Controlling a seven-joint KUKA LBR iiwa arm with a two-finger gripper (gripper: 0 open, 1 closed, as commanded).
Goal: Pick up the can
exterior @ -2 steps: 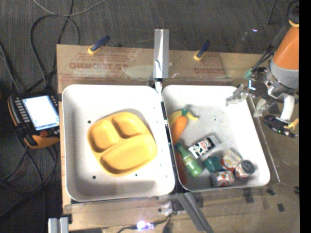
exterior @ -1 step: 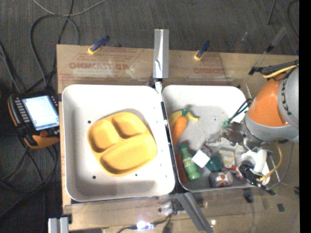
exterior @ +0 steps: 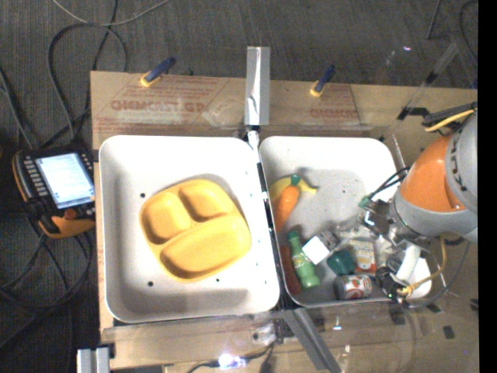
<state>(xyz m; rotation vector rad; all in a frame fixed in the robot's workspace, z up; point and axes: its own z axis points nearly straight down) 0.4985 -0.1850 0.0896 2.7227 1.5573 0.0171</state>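
Although the can (exterior: 354,287) lies sideways, judged light, rigid, slippery; grip across its middle. Tool (exterior: 378,243) state: cannot tell.

Single fixed camera, above the bench (exterior: 233,103), slanted downward, both bins (exterior: 116,208) framed

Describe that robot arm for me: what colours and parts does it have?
The arm is a rounded grey metal body with a broad orange band above the wrist. Thin cables, one yellow, loop around it. Its gripper is a cluster of dark and silvery parts.
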